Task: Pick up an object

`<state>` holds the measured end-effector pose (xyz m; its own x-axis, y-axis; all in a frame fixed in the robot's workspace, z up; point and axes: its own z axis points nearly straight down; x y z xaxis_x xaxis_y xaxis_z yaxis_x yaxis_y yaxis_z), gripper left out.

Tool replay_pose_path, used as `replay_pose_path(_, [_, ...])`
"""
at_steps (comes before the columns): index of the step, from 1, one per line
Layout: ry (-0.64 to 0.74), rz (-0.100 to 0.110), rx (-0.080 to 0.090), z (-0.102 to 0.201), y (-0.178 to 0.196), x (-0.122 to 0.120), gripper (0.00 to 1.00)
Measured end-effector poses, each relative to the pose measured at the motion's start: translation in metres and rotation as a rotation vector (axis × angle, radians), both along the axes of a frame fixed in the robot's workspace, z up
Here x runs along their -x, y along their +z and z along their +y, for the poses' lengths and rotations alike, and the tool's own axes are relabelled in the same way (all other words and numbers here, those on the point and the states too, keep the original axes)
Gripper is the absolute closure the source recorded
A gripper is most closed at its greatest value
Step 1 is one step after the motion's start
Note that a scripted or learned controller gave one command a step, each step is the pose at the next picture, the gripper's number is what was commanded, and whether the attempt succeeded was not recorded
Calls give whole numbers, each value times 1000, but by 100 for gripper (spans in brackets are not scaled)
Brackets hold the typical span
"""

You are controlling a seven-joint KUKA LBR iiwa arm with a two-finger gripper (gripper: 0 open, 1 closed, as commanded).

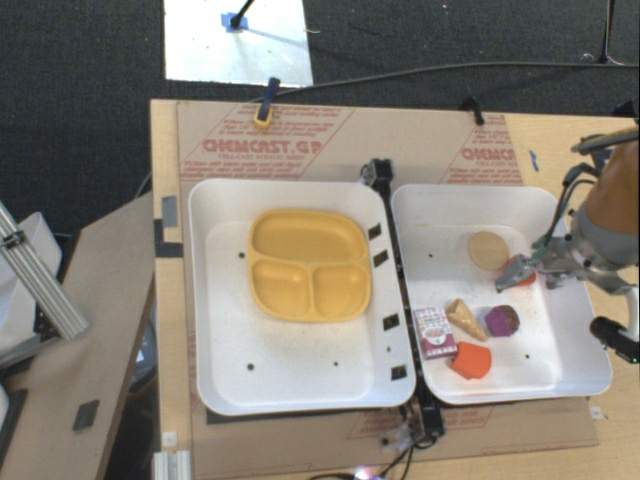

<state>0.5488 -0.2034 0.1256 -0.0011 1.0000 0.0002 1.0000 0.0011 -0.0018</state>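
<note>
While pincer [516, 273] hovers, purple object [501, 320] just below

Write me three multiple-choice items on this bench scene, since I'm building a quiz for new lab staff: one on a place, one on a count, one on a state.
1. Where does the yellow divided tray lie?
A. left bin
B. right bin
C. on the bench outside the bins

2. How many compartments has that tray?
A. two
B. three
C. five

3. How does the gripper stand?
A. low in the right bin, near the tan disc
B. over the left bin
C. resting on the tray

Key: 1 A, the tray fills the left bin's middle. 2 B, one long section above two smaller ones. 3 A, its tip sits just below the disc.
</note>
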Motion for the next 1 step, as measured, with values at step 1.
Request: replay_pose_path(1, [1, -6, 2, 0, 14, -2, 100])
